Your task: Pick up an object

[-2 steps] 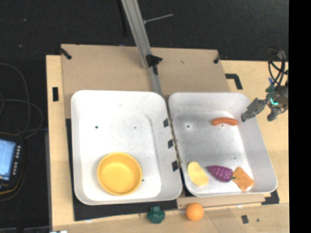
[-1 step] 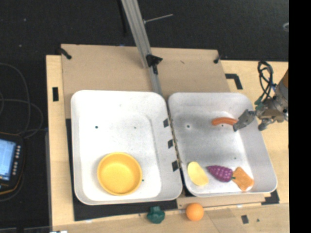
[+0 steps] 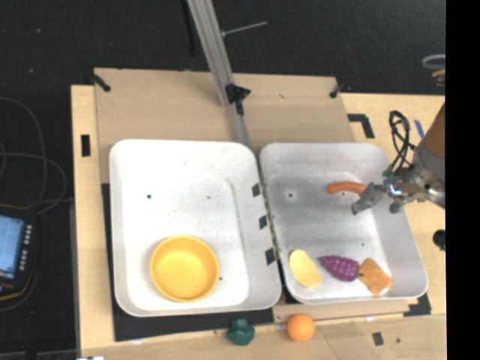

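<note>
The hand (image 3: 373,197) is seen open just right of the orange sausage (image 3: 345,188), whose long axis is laid left-right.

The grey arm with its orange band (image 3: 433,137) enters at the frame's right edge, its two-finger gripper (image 3: 373,199) reaching leftward at mid-height, fingers parted.

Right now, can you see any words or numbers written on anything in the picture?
No words or numbers can be read here.
The small screen at the left edge glows blue; anything on it is too small and blurred to read.
The yellow bowl, the two white bins and the toy foods, such as the purple grapes, show no lettering.
</note>
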Tool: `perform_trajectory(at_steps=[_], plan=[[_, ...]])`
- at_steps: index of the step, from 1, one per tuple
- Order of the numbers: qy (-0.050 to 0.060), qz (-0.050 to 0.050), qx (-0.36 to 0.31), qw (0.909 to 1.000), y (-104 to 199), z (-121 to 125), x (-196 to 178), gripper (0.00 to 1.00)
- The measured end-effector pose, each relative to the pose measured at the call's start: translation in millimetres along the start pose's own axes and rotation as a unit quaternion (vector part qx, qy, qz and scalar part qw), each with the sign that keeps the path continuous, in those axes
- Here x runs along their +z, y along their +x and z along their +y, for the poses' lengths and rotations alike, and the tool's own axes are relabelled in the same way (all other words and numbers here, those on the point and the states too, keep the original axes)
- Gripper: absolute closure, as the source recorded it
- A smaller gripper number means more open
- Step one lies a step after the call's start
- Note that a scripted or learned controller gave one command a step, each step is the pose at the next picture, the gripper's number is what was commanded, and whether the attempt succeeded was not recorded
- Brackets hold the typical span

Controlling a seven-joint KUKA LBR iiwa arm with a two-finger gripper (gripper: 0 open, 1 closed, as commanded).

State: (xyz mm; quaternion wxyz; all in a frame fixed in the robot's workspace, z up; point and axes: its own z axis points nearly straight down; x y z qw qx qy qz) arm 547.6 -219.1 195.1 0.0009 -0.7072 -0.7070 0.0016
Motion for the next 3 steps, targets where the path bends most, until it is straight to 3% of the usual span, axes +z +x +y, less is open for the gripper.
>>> perform_trajectory(at_steps=[1,2,3], plan=[[0.0,0.0,0.0,1.0,-5,7,59,0.0],[-0.004,0.0,0.002,1.0,-6,9,44,1.0],[-0.005,-0.001,-0.002,1.0,-8,15,-1,1.0]])
